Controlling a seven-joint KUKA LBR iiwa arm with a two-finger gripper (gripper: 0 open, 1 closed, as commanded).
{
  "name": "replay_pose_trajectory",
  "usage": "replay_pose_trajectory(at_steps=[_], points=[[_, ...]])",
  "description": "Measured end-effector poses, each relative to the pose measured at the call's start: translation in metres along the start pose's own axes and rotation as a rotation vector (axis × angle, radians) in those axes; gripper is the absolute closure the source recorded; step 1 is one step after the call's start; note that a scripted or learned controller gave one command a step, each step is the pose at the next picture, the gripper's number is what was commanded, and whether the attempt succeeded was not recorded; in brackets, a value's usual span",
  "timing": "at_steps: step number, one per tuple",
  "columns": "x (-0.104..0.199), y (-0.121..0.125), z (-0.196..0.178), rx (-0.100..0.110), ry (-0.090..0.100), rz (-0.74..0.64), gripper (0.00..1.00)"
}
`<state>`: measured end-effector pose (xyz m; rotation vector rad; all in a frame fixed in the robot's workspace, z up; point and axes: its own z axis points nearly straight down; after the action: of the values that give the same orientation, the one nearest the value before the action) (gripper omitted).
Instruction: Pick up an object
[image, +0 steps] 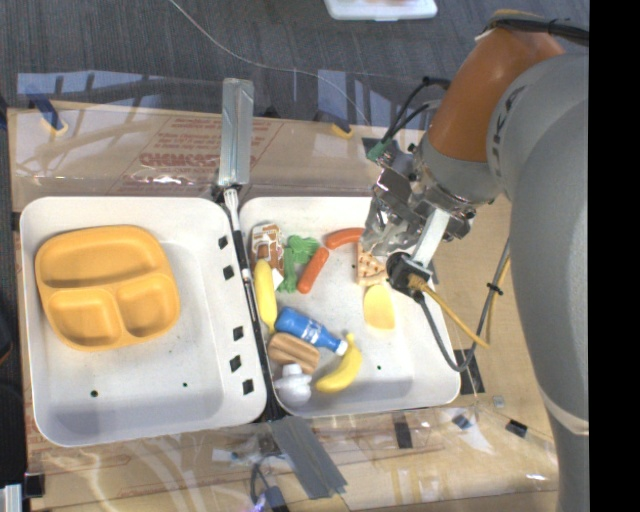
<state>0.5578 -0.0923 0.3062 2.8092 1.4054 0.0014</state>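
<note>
My gripper (383, 243) hangs low over the upper right part of the right bin (420, 375). It is right above a brown waffle-patterned wedge (368, 266) and may be touching it. A yellow wedge (379, 308) lies just below that. To the left are a red sausage (343, 238), an orange carrot-like piece (313, 268) and a green toy (297, 255). Lower left in the bin lie a blue bottle (305, 328), a banana (340, 370), a second yellow banana (264, 292), a bun (290, 348) and a white piece (292, 382).
The left bin (130, 400) holds a yellow divided tray (105, 282). A metal divider bar (235, 130) stands between the bins at the back. A yellow cable (455, 322) trails from the wrist over the right bin's rim.
</note>
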Motion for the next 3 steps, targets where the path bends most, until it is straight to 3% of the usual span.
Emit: replay_pose_trajectory(at_steps=[1, 2, 3], points=[[-0.074, -0.001, 0.087, 0.01, -0.006, -0.117, 1.0], [-0.115, -0.018, 0.128, 0.009, -0.003, -0.082, 1.0], [-0.037, -0.03, 0.215, 0.005, -0.001, 0.112, 1.0]])
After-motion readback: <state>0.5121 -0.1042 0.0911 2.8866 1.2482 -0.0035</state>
